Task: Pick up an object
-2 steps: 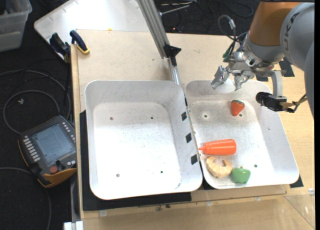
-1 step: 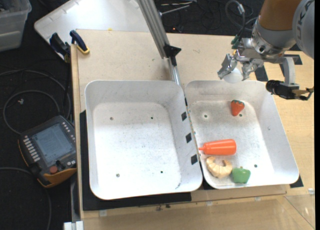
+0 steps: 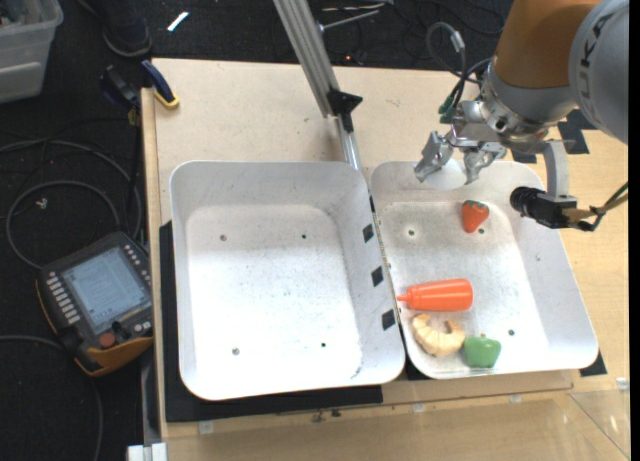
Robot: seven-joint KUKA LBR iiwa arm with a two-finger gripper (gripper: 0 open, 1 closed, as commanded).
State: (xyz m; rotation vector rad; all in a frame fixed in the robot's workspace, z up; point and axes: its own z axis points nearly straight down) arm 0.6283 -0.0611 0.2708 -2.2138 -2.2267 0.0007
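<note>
Camera view: the two-finger metal gripper (image 3: 458, 163) hangs above the far rim of the right-hand shallow white bin (image 3: 560, 294), fingers spread and apparently holding nothing. No pick is made; descent, closure and lift remain. The nearest candidate, a small red strawberry-shaped toy (image 3: 475, 215), lies just below it; the orange plastic bottle (image 3: 436, 296) lies mid-bin, long axis left-right, cap leftward.

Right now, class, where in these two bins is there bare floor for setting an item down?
The left bin offers bare floor throughout. In the right bin, the middle is free; the near edge is crowded by orange bottle, beige piece and green piece.
</note>
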